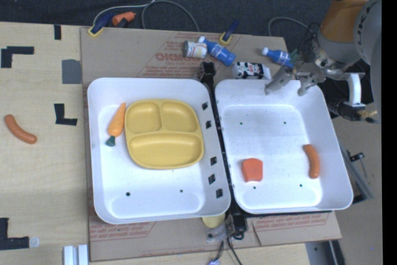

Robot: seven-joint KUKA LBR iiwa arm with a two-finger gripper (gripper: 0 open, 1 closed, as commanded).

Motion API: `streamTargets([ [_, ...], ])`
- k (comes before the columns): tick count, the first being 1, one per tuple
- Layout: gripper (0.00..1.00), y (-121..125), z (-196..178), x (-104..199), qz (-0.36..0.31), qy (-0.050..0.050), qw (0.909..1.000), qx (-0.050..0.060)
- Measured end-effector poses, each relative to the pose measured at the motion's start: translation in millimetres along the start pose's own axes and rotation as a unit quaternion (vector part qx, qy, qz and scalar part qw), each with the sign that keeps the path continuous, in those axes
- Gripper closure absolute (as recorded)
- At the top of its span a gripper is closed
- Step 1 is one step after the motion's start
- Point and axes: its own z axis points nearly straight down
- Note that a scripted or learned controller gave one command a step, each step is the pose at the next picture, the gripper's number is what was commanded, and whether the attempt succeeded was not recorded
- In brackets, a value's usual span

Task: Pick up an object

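In the right bin [280, 110] lie an orange-red block [252, 169] near the front left and an orange sausage [312, 161] by the right wall. My gripper [289, 85] hangs over the bin's back right rim, open, with nothing between its fingers [276, 82]. It is well behind both objects. In the left bin [99, 133] a yellow divided plate [164, 133] sits in the middle, and a toy carrot [116, 121] lies along its left side.
Behind the bins, on the cardboard, lie a white and blue bottle [209, 49], a small black-and-white pack [250, 70] and a blue clamp [277, 57]. A second sausage [20, 129] rests on the bench at far left. An orange-handled clamp [118, 20] sits at the back.
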Motion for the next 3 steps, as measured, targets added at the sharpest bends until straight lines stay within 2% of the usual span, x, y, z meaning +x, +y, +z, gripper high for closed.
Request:
streamTargets([
  [1, 0.00, -106, 2, 14, 0.002, 0.001, 1.0000, 0.004],
  [2, 0.00, -173, 113, 77, 0.000, 0.000, 1.0000, -0.001],
  [3, 1.00, -171, 99, 74, 0.002, -0.002, 1.0000, -0.003],
])
